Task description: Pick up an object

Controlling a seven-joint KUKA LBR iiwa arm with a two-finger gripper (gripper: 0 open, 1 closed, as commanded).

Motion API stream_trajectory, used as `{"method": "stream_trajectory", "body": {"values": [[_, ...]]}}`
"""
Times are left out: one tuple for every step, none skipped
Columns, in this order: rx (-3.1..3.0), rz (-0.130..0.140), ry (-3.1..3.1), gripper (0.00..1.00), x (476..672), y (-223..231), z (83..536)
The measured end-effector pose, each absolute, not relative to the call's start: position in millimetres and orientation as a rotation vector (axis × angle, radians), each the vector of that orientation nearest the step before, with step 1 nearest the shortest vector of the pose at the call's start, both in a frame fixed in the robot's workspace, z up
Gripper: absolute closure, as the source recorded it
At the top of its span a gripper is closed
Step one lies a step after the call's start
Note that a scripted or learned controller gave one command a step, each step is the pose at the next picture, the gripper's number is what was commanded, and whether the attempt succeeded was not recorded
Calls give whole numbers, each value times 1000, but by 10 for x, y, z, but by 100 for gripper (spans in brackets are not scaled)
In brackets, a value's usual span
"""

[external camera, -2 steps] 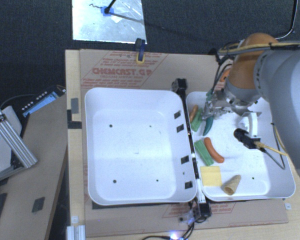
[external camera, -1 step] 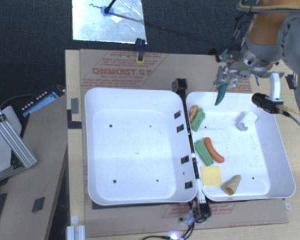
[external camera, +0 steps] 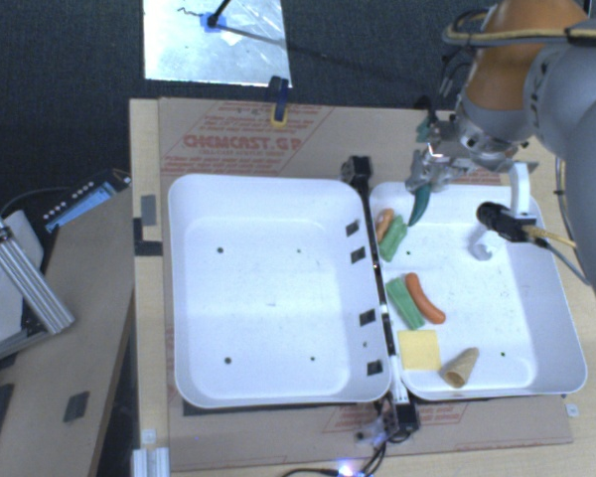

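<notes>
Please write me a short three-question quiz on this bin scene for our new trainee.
1. True or false: the yellow square lies in the left bin.
2. Which object lies nearest the gripper? A) tan cone B) green piece by the divider C) yellow square
3. Fill in: the orange piece lies against a ___ piece.

Key: 1. False, it lies in the right bin. 2. B. 3. Green.
</notes>
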State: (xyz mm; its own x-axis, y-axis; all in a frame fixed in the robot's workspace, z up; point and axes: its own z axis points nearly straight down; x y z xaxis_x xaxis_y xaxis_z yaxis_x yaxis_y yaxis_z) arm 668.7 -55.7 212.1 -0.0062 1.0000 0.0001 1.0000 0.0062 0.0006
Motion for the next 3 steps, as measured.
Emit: {"method": "stream_trajectory", "body": {"values": [[2222,-1,2215,100,6684,-1191,2203],[2208,15,2207,100,6699,-1572,3742],[2203,15,2211,100,6604,-1732,5464]]}}
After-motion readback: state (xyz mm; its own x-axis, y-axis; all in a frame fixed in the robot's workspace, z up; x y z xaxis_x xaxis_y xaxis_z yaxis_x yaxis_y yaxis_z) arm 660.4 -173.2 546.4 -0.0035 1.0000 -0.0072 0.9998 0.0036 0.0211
